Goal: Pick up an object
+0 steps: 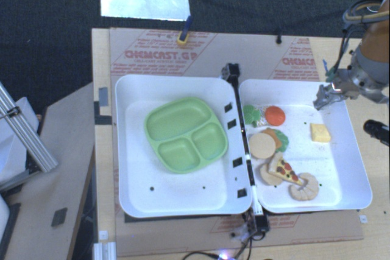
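In the camera view, the bench [152, 52] carries two shallow white bins side by side, the left bin [131, 94] in the middle of the frame and the right bin [353, 155] toward the right of the frame. In the left bin lies a green divided tray [184, 134], with one large compartment at its upper side and smaller ones at its lower side. The right bin holds several toy food pieces. Near its upper left corner a green leafy piece [251, 114] lies just beside a red tomato [275, 115]. Below them a round tan sandwich [265, 144] lies with a green edge showing at its right side. Lower in the frame a pizza slice [285, 172] rests near a round tan cookie [303, 186], which is at the lower part of the bin. A yellow cheese cube [320, 132] lies alone at the right part of the bin, well apart from the other pieces. The arm [373, 52] enters at the upper right of the frame, and the hand [329, 96] hangs over the upper right corner of the right bin, above the cheese cube in the frame and apart from it. I cannot tell if the hand is spread or pressed together, because it is small and blurred here. Nothing is seen between its tips.
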You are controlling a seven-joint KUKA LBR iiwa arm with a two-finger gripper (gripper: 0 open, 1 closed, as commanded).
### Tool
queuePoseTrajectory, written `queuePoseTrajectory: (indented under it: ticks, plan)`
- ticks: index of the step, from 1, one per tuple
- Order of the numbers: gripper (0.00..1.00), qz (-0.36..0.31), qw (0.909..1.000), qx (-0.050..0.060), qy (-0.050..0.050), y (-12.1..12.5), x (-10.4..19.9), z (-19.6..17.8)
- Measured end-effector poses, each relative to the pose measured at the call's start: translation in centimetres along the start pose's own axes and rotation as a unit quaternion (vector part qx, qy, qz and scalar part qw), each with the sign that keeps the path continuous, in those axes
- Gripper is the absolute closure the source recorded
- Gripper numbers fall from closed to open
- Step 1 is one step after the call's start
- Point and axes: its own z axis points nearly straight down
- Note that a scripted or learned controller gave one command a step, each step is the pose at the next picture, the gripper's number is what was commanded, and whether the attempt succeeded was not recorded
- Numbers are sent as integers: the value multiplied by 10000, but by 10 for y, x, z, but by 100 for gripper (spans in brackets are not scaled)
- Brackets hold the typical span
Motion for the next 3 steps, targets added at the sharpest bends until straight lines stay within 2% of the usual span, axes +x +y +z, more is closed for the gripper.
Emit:
queuePoseTrajectory:
  ticks: [1, 3]
  plan:
    - [100, -26, 10000, 20, 14, -21, 58, 2]
    - [100, -24, 10000, 25, 16, -84, 156, -5]
